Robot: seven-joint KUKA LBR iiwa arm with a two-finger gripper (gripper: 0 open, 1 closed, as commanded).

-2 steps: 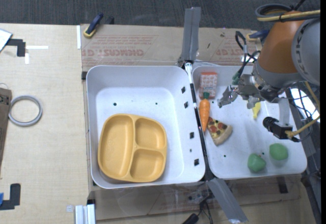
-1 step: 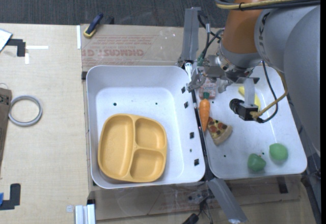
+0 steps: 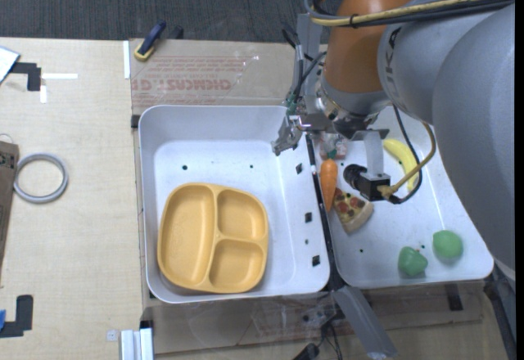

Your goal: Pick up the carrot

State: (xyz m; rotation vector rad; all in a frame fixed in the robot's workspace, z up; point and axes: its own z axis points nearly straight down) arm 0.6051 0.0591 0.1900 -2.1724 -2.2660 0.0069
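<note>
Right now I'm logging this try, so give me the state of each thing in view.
carrot: lying in the right bin, by its left wall, under the gripper
gripper: low over the carrot's top end
pizza slice: flat beside the carrot
banana: lying, partly behind the arm
yellow plate: flat in the left bin

Light wooden bench [image 3: 74, 268] bearing two white bins [image 3: 155, 186], a tape roll [image 3: 38, 177], cardboard sheet [image 3: 205, 76] and a blue-yellow clip [image 3: 150, 40] at its rear edge
</note>
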